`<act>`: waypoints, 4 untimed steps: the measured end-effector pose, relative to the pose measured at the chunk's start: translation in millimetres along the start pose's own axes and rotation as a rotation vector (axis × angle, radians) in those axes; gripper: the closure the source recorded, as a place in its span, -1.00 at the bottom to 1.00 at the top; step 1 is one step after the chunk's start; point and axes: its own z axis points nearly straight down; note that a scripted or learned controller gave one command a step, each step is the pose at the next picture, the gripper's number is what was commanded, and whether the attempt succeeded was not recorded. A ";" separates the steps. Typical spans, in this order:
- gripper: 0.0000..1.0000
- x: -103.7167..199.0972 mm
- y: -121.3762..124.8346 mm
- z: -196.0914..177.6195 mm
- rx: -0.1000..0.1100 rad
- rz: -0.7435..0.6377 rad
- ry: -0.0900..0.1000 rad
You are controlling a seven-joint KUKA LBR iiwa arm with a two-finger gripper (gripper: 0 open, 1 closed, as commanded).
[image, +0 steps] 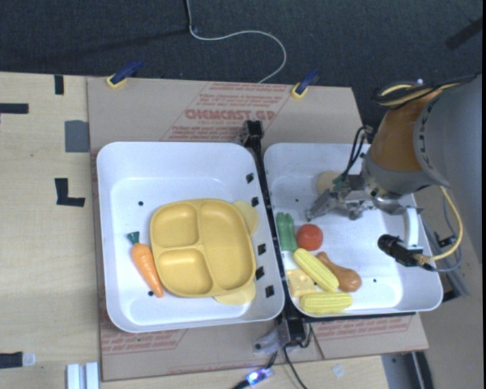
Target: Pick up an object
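At the far left of the left bin point(113, 168) we see a toy carrot point(147, 267) lying beside a yellow divided plate point(202, 246) that takes up the bin's middle. In the right bin point(421, 298), a green cucumber point(286, 232), a red tomato point(309, 237), two yellow corn cobs point(317, 270) and a brown drumstick point(340, 275) cluster at the lower left. The claw point(317, 210) hangs just above and right of the tomato, near it but apart, its fingers spread with nothing between them. Bare bin floor lies toward the right wall. The arm point(405, 148) hides the bin's upper right, and a pale item behind the wrist is hard to make out.
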 end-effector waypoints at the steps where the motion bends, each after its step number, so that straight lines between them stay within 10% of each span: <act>1: 1.00 -0.4 1.1 -13.4 -0.003 0.000 -0.001; 4: 1.00 10.9 -7.9 -142.9 -0.002 0.001 0.001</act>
